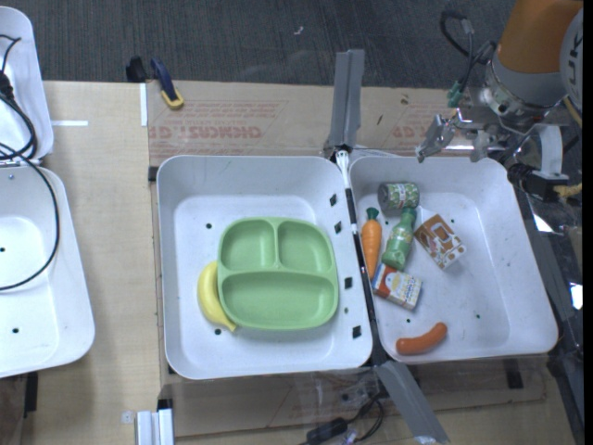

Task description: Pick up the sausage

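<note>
- Gripper first: it hangs at the top right, over the back edge of the right bin, and its two thin fingers are spread apart with nothing between them.
- Above it the arm is grey with a wide orange band, and black cables loop beside it.
- Down at the front of the right bin lies the sausage, orange-red and a little bent (it is well apart from the gripper, at the other end of the bin).
- Just above the sausage is a small box, orange and white, lying flat.
- Next to the box's top a carrot points down along the bin's left wall, with its green top at the back.
- A green bottle lies tilted just beside the carrot, and its bottom touches the small box.
- Behind the bottle is a little can on its side.
- To the right of the bottle is a red and white packet, turned at a slant.
- Over in the left bin sits a green plate with three parts.
- A yellow banana curls against the plate's left side, touching it.
- Both bins rest side by side on a brown bench.
</note>
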